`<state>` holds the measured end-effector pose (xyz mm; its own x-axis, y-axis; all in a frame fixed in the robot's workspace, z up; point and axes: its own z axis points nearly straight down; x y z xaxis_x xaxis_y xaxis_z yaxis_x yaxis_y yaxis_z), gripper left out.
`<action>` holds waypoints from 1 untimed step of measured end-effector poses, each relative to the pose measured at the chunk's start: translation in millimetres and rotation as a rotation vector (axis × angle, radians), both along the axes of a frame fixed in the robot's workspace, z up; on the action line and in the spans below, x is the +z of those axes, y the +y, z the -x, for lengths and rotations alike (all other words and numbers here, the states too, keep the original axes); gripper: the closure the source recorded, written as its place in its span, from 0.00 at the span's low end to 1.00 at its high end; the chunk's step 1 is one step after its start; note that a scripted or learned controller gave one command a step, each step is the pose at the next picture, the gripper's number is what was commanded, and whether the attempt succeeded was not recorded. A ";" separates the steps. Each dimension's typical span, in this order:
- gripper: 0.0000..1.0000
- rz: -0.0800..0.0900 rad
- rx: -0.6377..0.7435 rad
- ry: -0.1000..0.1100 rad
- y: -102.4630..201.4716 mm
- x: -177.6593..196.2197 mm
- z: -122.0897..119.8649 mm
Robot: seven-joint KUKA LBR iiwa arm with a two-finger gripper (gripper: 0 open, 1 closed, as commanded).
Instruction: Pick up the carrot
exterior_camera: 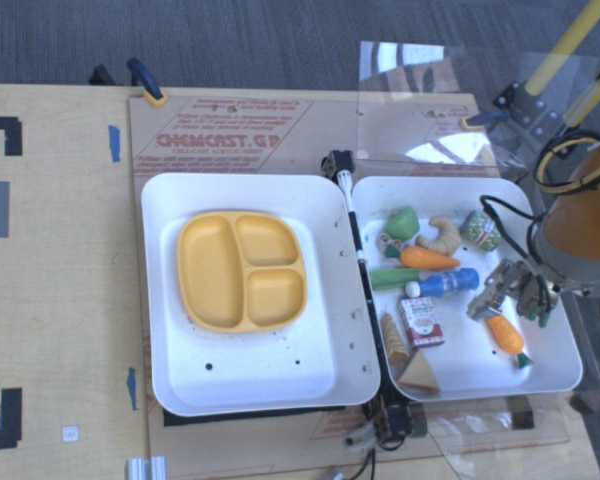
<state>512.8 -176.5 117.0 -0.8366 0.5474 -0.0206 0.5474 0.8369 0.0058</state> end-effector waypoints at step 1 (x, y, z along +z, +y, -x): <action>1.00 0.003 0.265 0.002 7.1 -24.7 26.4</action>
